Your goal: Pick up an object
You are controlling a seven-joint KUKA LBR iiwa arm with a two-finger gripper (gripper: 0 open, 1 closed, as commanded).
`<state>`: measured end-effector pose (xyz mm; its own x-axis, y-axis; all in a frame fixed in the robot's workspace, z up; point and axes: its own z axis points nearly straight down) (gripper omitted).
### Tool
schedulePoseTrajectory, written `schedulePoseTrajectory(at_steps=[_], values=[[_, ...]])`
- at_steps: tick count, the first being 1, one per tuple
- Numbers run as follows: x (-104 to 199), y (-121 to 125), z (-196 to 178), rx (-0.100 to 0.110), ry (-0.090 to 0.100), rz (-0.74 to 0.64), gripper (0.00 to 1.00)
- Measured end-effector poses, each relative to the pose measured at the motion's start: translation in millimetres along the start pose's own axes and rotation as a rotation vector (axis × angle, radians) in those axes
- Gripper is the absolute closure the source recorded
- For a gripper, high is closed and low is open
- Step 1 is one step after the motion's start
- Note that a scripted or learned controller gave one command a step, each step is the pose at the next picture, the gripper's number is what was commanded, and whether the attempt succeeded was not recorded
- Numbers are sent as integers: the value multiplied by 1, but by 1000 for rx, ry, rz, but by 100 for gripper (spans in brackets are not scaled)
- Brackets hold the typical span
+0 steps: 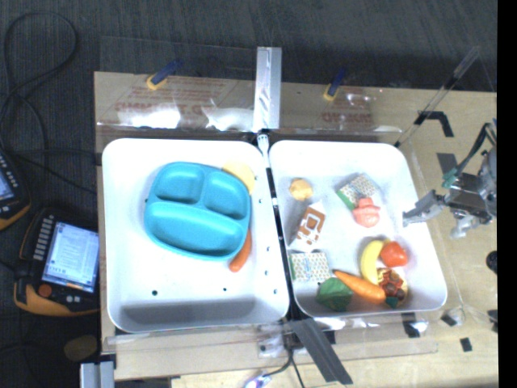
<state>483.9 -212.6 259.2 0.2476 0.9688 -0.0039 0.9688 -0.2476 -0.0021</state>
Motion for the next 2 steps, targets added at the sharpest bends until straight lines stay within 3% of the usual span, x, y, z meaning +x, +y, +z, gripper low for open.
schedulePoseTrajectory(at_steps=[1, 2], values=[[22, 6, 170, -10, 7, -47, 0], [46, 21, 170, -13, -2, -153, 0]])
